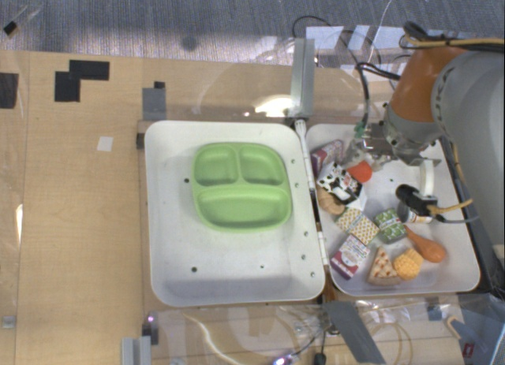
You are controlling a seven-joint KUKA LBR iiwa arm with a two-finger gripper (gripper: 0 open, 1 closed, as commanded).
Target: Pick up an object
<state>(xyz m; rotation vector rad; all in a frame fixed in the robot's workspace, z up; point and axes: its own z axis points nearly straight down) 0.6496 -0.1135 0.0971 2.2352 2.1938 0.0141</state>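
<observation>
Single fixed camera above bench, looking down at slant, moderate distance. Frame takes in both shallow white plastic bins (pixel 158 221); grey-and-orange arm (pixel 442 87) enters from right, over right-hand bin.

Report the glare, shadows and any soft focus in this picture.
Camera view: a bright glare patch sits on the clear panel just above the left bin; the green tray is evenly lit with a faint shadow at its edge; the arm looks soft; small items in the right bin are coarse, labels unreadable.
</observation>
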